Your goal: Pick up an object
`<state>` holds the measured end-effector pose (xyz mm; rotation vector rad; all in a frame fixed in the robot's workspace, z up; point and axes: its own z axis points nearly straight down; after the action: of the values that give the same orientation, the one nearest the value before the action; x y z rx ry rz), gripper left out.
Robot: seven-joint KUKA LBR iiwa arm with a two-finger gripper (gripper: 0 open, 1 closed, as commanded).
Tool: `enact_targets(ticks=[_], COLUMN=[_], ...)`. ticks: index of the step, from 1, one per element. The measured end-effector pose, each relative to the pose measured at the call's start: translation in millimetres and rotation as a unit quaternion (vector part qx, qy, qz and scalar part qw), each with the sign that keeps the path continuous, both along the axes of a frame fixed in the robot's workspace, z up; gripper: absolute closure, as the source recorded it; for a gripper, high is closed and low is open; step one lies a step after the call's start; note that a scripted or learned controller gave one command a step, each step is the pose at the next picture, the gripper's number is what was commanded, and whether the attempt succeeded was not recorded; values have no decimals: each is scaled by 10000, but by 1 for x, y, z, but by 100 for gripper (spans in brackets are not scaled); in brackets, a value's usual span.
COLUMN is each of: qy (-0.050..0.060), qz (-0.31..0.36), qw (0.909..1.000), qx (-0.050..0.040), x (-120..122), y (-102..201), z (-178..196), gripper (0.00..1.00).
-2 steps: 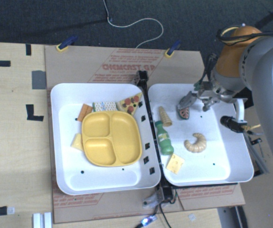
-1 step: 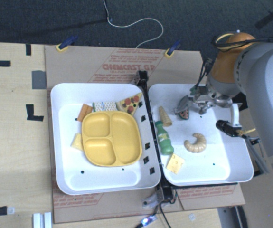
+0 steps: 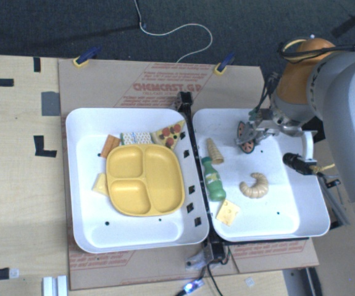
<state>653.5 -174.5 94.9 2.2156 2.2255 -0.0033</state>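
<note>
While the arm (image 3: 325,85) reaches in from the right, its pincer (image 3: 247,137) sits low over the far part of the right bin (image 3: 300,217); fingers too small and dark to read, so cannot tell if they are spread or closed, and nothing is seen between them. Orange band (image 3: 294,79) shows above the wrist.

Right bin: croissant (image 3: 255,185) near the middle, apart from the pincer, on the side nearer the camera. Cone (image 3: 213,150) by the left wall, green bottle (image 3: 213,180) just below it along that wall, yellow cheese wedge (image 3: 228,213) nearer the front, just beside the bottle's end. No item touches the pincer.

Left bin (image 3: 81,227): yellow divided plate (image 3: 145,179) fills the centre. Pizza slice (image 3: 170,133) past its far right corner, orange-brown piece (image 3: 110,145) at its far left, pale yellow piece (image 3: 99,183) tucked against its left edge. A patterned item peeks out behind the plate's far edge, unclear what.

Both bins rest on cardboard (image 3: 165,82) on the worktop (image 3: 16,184). White cable (image 3: 177,32) loops across the dark floor beyond.
</note>
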Motion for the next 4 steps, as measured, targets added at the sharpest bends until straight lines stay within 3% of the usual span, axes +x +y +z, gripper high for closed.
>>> enact_targets(ticks=[3,4], qy=[-13,8], qz=[-13,0], qw=[10000,10000], qx=[12,17], x=[2,-18], y=[5,52], z=[131,128], gripper=[100,100])
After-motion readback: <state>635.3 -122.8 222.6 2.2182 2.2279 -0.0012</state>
